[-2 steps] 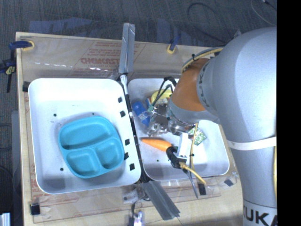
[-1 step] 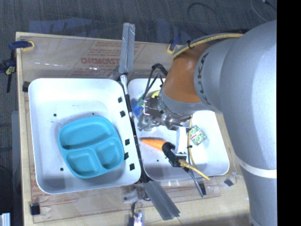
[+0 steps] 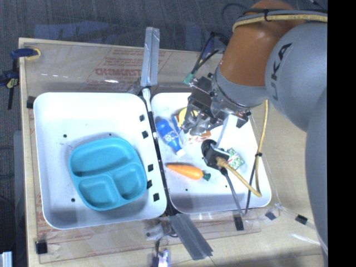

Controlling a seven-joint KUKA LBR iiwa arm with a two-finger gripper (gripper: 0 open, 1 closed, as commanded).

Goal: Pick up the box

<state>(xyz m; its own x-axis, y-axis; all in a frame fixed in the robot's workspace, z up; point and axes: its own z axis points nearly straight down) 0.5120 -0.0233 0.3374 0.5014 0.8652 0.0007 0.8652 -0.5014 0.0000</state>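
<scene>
Two bins, and the gripper (image 3: 198,122) hangs low over the right bin's (image 3: 261,196) back half, likely poised for a grab; open or closed, nobody can tell. Green-printed box (image 3: 235,159) lies near the right wall, apart from it.

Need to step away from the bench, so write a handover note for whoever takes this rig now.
Gripper: low in the right white plastic bin, near its back wall; grip state unclear.
Small green-and-white cardboard box: lying on that bin's floor, right of the orange carrot, apart from the gripper.
Done: nothing; box not lifted.
Left: move to the box, grasp it, lift it.
</scene>
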